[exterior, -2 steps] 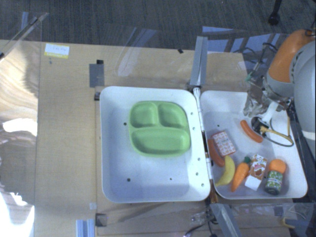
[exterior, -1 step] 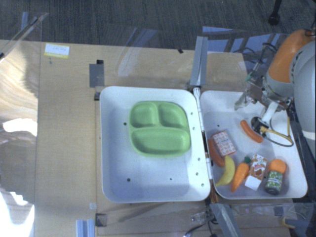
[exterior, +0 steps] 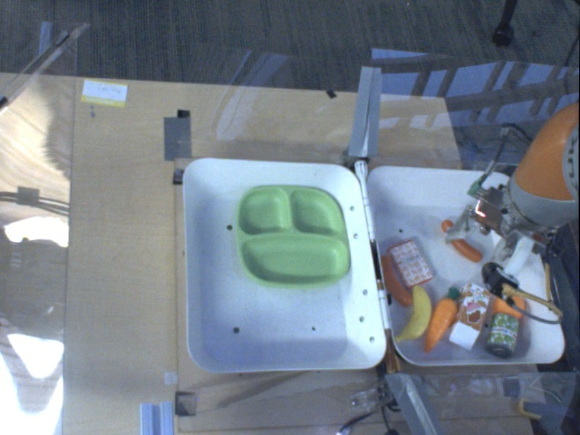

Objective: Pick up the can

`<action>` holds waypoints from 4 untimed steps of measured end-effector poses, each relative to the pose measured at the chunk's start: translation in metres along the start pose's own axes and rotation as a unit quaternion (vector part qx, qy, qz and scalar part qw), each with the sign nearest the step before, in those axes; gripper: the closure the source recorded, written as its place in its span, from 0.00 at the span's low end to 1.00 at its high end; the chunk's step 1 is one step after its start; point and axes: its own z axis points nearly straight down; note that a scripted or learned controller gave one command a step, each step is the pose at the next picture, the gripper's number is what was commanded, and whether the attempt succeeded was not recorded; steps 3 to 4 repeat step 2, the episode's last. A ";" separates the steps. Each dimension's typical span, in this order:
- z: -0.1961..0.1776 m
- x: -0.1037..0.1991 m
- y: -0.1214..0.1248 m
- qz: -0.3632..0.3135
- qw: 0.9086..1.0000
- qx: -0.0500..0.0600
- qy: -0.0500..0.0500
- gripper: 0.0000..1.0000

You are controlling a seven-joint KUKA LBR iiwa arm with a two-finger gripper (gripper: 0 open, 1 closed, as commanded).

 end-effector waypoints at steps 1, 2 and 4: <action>0.013 0.047 0.079 0.037 0.999 0.018 -0.006 0.00; 0.002 0.052 0.082 0.033 0.999 0.006 -0.002 1.00; 0.002 0.052 0.082 0.033 0.999 0.006 -0.002 1.00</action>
